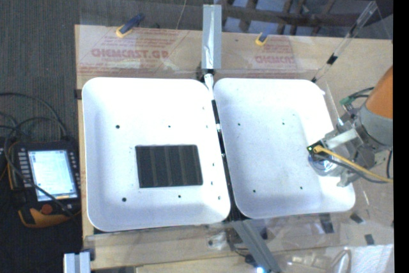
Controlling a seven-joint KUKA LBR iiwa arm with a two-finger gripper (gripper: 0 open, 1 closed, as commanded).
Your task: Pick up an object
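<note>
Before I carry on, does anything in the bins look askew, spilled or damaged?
Nothing stands out. The dark ribbed panel lies flat and square in the left bin; the gripper is low at the right bin's right edge.

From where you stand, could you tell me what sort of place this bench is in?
Most likely a robotics lab or test cell. Two white bins, the left bin and the right bin, sit on a bench behind clear panels, a handheld control pendant lies on the carpet, and the arm reaches in.

Both bins [153,105] look like smooth matt white plastic; the dark ribbed pad [169,165] in the left one looks matt, the bench [128,54] under them brown board.
</note>
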